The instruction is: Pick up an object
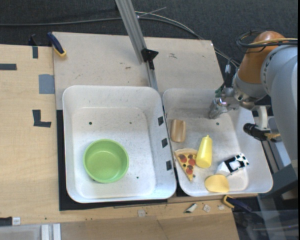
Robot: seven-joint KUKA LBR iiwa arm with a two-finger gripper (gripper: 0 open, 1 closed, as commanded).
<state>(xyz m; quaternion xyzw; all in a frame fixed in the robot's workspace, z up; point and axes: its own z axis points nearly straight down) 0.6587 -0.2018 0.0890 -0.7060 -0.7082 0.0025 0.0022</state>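
Gripper [214, 111] above right bin's [190, 98] far end; yellow bottle [204, 152] apart, nearer.

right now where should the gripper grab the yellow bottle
Probably across the middle of the yellow bottle, coming straight down from above. It lies on its side, long axis running up-down in view, so closing left-right spans its narrow width. The pizza slice crowds its left.

Two shallow white bins sit side by side on a wooden table [20, 149], seen from above at a slant. The left bin [72, 109] holds a green bowl [106, 160]. The right bin [250, 184] holds a tan bread slice [178, 130], a yellow bottle [204, 152], a pizza slice [186, 164], a yellow lemon-like piece [217, 183] and a small black-and-white object [235, 163]. A grey arm with an orange band [255, 59] reaches in from the right, its gripper [216, 108] low over the right bin's far end.
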